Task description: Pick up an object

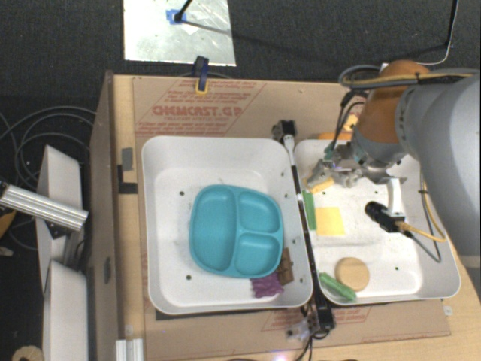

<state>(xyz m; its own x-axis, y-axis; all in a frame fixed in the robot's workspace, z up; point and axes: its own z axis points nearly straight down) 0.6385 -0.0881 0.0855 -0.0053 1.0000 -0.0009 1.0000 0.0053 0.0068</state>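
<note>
The end effector (328, 173) hangs low over the right white bin's (443, 277) far-left corner; its grip I cannot tell. The flat yellow square sponge (329, 221) lies just beside it, nearer the camera.

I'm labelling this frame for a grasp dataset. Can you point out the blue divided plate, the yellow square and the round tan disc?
blue divided plate (234, 230): camera view, on its large compartment.
yellow square (329, 221): camera view, on its flat middle.
round tan disc (352, 272): camera view, on its top face.
</note>
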